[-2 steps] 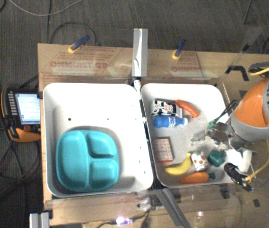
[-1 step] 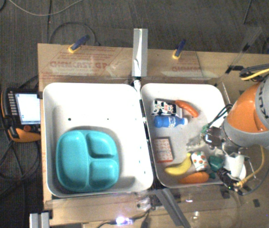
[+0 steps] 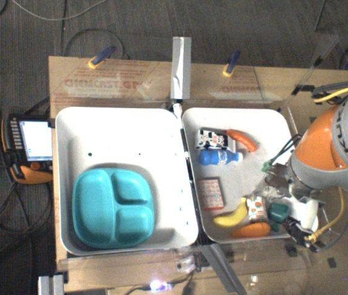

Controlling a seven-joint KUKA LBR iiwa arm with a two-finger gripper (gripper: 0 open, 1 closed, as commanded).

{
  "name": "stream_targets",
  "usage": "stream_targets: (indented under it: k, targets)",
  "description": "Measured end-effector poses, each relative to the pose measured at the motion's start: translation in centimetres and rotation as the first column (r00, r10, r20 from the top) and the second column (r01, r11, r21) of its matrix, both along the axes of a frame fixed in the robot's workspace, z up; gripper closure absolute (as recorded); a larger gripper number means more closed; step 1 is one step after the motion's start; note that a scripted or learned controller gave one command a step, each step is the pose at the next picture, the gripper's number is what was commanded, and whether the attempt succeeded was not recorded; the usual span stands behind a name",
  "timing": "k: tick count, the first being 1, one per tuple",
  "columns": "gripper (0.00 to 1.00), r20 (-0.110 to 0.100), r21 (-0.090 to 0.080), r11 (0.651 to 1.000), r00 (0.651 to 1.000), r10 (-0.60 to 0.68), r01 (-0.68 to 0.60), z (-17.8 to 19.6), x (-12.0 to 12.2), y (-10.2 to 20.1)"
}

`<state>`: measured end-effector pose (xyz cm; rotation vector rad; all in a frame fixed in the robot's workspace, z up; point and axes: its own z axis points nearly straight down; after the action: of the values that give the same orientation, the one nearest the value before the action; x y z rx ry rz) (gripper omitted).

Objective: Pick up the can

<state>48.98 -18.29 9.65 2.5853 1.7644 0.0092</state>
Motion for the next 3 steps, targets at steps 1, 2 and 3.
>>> stream_targets:
  k: [1, 2, 3]
  targets:
    - [1.0, -0.019, 0.002, 0.96, 0.959, -0.281, 0.282, 11.2, -0.6, 0.2]
    - [1.0, -0.021, 0.0, 0.909, 0.909, -0.416, 0.416, 12.3, 1.3, -2.6]
    - [1.0, -0.019, -0.001, 0.883, 0.883, -0.469, 0.469, 19.1, 5.0, -0.1]
